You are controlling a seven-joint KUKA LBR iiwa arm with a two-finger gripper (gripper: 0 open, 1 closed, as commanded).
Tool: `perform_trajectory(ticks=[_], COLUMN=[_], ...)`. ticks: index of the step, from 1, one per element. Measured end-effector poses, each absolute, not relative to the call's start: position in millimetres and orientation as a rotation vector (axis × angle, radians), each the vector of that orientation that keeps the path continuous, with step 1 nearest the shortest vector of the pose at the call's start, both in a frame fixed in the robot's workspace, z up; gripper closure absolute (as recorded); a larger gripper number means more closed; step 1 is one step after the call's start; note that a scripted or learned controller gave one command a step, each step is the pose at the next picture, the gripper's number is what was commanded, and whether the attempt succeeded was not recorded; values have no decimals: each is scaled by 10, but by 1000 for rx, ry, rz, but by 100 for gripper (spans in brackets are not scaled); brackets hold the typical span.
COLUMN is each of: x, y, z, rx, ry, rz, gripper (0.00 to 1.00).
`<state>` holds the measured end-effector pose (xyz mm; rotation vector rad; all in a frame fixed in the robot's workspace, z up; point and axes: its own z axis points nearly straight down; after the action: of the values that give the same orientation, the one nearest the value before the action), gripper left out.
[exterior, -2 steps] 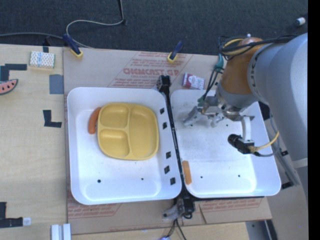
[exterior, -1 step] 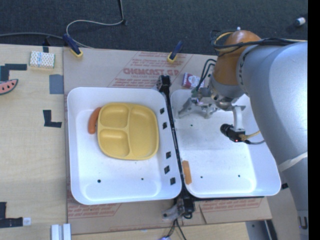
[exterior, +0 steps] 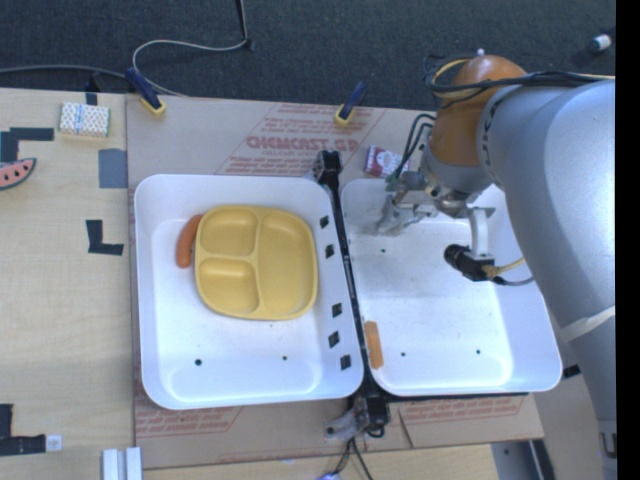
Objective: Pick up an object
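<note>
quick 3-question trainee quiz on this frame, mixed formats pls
1. True or false: the yellow plastic divided plate lies in the left white bin.
2. Which thing lies beside the plate's left edge? A) the orange sausage-shaped toy B) a blue cup C) a green ball
3. Fill in: the small orange carrot-like piece lies in the ____ white bin, by the divider.

Key
1. True.
2. A.
3. Right. It lies at that bin's left edge, well below the gripper, which hovers over the bin's upper part.
</note>
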<state>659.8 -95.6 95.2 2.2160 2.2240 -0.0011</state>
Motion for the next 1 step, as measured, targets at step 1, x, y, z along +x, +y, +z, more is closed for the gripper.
perform_trajectory(ticks=[1], x=[6595], y=[-959], z=[945], rx=[2216], ry=[2224], rz=[-3], gripper=[0])
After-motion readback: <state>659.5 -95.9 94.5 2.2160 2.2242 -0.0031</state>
